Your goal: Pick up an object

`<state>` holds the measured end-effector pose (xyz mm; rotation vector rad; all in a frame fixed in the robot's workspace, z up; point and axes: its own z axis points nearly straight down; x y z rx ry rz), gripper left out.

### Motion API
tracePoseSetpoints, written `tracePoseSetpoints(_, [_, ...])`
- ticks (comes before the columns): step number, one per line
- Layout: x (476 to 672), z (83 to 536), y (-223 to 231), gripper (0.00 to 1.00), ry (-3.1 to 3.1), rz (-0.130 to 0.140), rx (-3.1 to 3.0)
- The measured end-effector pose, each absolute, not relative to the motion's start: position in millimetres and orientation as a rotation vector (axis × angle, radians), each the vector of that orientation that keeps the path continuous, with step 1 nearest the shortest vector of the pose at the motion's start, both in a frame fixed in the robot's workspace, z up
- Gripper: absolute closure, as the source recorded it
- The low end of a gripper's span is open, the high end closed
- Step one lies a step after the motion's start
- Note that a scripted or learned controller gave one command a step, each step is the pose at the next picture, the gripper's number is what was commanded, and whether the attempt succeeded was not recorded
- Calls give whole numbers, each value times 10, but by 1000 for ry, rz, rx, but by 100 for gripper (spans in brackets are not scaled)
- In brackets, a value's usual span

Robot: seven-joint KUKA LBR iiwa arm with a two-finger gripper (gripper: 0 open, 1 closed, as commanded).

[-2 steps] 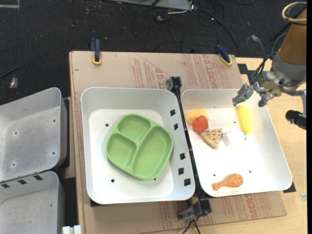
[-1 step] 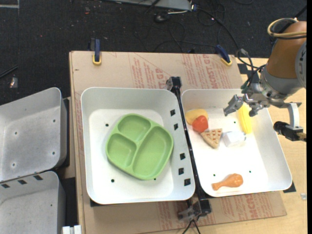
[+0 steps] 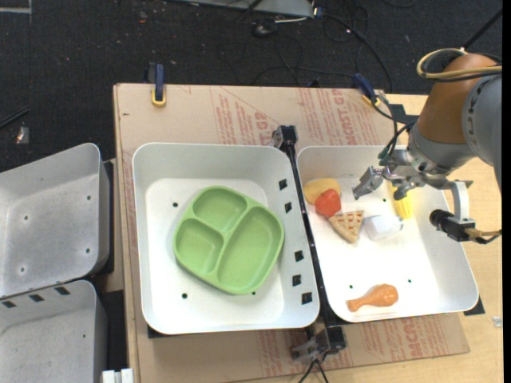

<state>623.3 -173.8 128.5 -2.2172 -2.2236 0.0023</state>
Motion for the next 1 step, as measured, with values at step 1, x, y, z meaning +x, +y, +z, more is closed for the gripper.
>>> tracePoseSetpoints(1, [6230,901,-1732,0,-2222,3,-2219])
